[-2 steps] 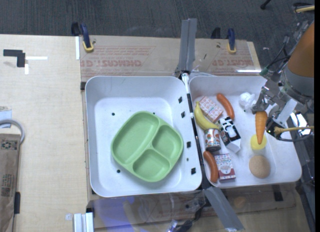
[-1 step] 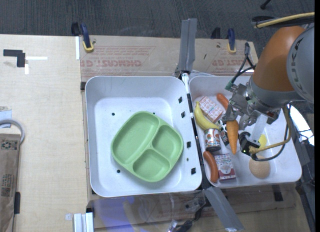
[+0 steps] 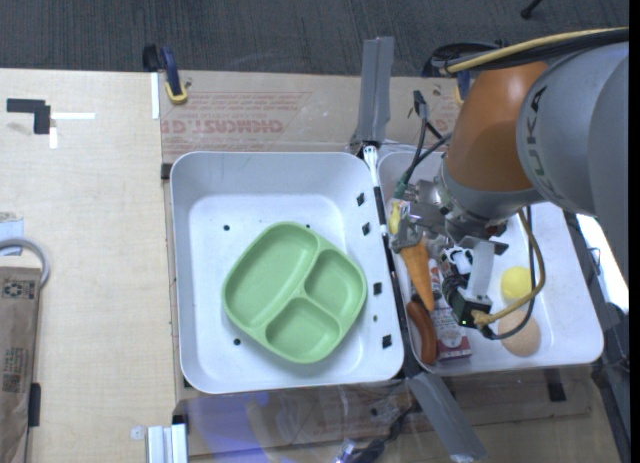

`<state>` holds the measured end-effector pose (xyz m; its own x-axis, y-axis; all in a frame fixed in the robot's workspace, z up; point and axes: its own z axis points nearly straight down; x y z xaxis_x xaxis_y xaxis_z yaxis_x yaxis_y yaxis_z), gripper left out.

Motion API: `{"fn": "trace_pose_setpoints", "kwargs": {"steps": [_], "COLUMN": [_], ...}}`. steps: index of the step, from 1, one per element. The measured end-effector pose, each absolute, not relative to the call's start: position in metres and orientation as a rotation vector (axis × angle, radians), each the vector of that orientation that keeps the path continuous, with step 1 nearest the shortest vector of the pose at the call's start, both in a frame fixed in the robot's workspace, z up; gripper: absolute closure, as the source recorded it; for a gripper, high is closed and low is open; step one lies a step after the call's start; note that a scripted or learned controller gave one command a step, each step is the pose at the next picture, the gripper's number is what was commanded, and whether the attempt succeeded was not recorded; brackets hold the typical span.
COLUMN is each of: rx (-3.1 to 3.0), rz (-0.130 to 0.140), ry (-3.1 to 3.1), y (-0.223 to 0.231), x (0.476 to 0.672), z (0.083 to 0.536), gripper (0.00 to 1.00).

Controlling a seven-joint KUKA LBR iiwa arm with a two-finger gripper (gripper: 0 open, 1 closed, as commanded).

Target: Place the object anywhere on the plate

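A light green plate [image 3: 292,293] with three compartments lies in the left white bin [image 3: 200,251], with nothing on it. The arm reaches over the right bin [image 3: 575,346], and my gripper [image 3: 432,243] hangs low near that bin's left wall. Directly under it lies an orange carrot-shaped piece [image 3: 420,286], and a reddish-brown sausage shape [image 3: 421,332] lies just in front of that. No object is visibly held between the fingers. The arm hides much of the right bin.
In the right bin a yellow ball [image 3: 515,283], a tan egg-like thing [image 3: 520,335] and a red packet [image 3: 456,348] lie near the front. A small yellow piece [image 3: 395,218] sits by the wall between the bins.
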<state>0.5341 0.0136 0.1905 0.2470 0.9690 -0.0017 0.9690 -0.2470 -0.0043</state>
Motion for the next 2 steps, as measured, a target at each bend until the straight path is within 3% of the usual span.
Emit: {"fn": "trace_pose_setpoints", "kwargs": {"steps": [1,2], "rx": [-2.432,-2.433], "rz": [0.007,0.007], "ry": [-1.986,-1.985], "y": [0.0907,0.0903], "x": [0.5215,0.5216], "z": [0.1922,0.1923], "gripper": [1.00,0.00]}}
